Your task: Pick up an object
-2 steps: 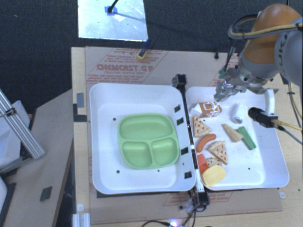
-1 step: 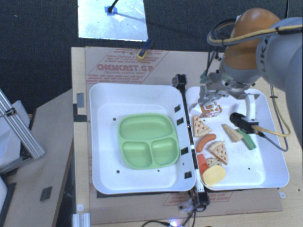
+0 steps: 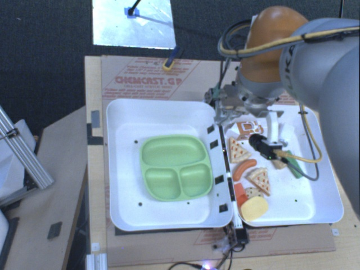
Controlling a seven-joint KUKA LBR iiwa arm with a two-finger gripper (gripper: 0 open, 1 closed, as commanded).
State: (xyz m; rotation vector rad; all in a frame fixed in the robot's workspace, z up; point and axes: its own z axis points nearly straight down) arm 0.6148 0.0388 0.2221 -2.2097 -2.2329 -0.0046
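Note:
My gripper hangs over the far left corner of the right bin, close to the wall between the two bins. Toy food lies just below it in that bin: a brown waffle-like piece, a pizza slice, a red sausage, a second pizza slice, an orange-red piece and a pale yellow piece. I see nothing held in the gripper. The arm's grey and orange body covers the far right of that bin.
The left bin holds a green divided plate at its middle. A small green item and a brown bit lie right of the sausage. Cardboard lies under both bins, and a shiny sheet lies beyond them.

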